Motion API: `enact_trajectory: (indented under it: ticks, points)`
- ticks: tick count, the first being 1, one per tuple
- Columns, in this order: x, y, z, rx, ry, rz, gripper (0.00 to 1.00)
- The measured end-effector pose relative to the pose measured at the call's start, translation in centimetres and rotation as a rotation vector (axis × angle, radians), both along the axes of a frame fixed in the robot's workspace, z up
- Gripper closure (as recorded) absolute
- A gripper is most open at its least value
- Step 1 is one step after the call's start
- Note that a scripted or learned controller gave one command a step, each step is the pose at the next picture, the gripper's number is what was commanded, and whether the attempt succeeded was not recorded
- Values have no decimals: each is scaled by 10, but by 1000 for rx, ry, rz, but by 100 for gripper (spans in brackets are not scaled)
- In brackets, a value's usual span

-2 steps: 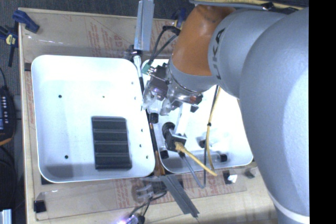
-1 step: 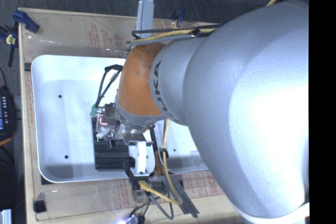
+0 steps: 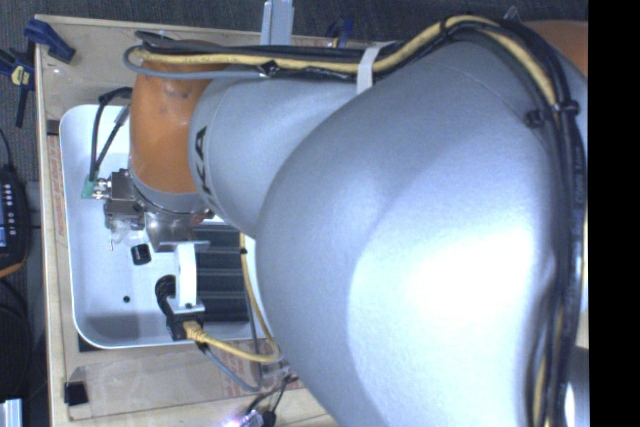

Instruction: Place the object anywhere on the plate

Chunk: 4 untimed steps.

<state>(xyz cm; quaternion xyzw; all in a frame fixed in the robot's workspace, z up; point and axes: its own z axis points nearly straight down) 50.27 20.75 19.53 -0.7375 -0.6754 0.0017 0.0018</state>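
Arm (image 3: 420,215) bulks across most of the camera view, orange band (image 3: 160,130) above the wrist. Pincer (image 3: 130,230) sits low over the left bin (image 3: 75,215); how wide it stands, or whether it has hold of anything, cannot be told. Object and plate: neither can be made out around or below the pincer. Step in hand, by my guess: reaching down to pick. Next move calls for a confirmed grasp before lifting. Wooden desk (image 3: 100,45) beyond. No legible labels or writing.

No legible text, label, brand, number or sign is found on the arm (image 3: 400,215), bin (image 3: 75,215) or bench (image 3: 60,65).
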Motion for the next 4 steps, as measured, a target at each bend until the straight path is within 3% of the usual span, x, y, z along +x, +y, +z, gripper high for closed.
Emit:
enact_trajectory:
  ticks: [1, 2, 3, 4]
  points:
    - [23, -44, -47, -4, 5, -286, 100]
    - [27, -91, 68, -1, -2, -603, 100]
    - [-20, -35, 30, -5, 4, -789, 100]
    - [53, 12, 39, -5, 2, -677, 100]
